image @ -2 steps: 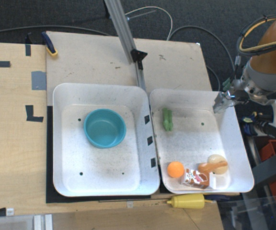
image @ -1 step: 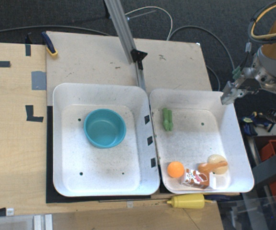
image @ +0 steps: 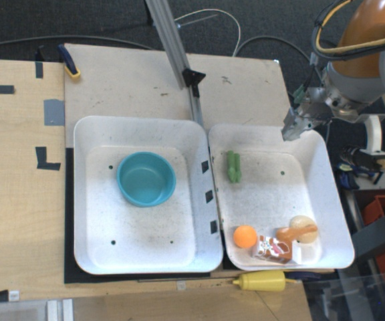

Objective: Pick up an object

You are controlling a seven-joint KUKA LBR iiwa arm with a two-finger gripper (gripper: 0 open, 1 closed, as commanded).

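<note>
One small green object (image: 233,166), oblong, upright

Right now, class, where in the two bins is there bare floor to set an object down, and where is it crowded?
Free: left bin floor around the teal bowl; right bin middle, between the green piece and the front cluster. Crowded: the front, with the orange ball, red-and-white packet and bread roll.
</note>
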